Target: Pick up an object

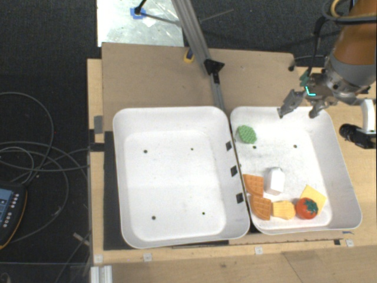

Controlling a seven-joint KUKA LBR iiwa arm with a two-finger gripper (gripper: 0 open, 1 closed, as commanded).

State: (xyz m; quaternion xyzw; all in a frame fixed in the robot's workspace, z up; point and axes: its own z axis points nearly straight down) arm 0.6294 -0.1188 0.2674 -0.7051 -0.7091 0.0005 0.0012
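My gripper (301,108) hovers over the far edge of the right bin (339,152), its two dark fingers spread apart and open with nothing between them. A green bumpy ball (246,134) lies at the bin's far left corner. Toward the near side lie a white block (274,180), two orange waffle pieces (254,184) (261,207), a yellow-orange piece (283,210), a yellow wedge (314,194) and a red tomato (306,208). All of these lie well below and to the left of the gripper.
The left bin (171,175) sits beside the right one, joined by dark clips (234,170). A grey pole (194,28) slants across the back of the bench. Cables and a pendant (9,208) lie on the floor at left.
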